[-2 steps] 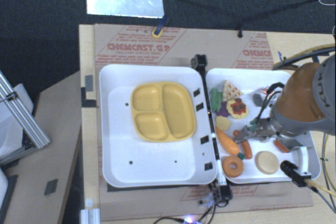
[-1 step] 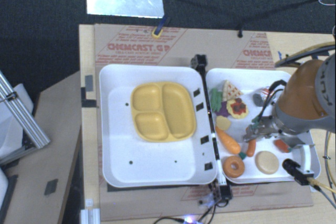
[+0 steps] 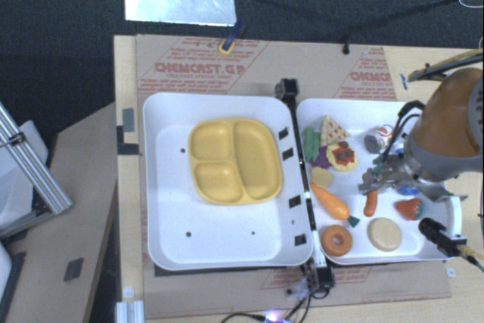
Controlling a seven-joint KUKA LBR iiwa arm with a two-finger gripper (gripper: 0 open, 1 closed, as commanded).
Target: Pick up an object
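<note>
The right bin [image 3: 355,108] holds several toy foods. Among them are a pizza slice [image 3: 331,130], a green vegetable [image 3: 311,142], purple grapes [image 3: 322,157], a red round piece [image 3: 343,156] and a pale yellow chunk [image 3: 322,177]. Nearer the front lie a carrot [image 3: 330,202], a donut [image 3: 336,240], a beige bun [image 3: 385,234], a red-brown sausage [image 3: 370,203] and a red strawberry-like piece [image 3: 409,209]. My gripper [image 3: 377,180] hangs low over the bin's right half, just above the sausage's upper end. A silver can [image 3: 377,139] lies behind it, partly hidden by the arm.
The left bin [image 3: 162,163] carries a yellow divided plate [image 3: 234,161]. A black divider with clips [image 3: 297,163] runs between the bins. The arm's grey and orange body [image 3: 454,125] covers the right bin's far right side.
</note>
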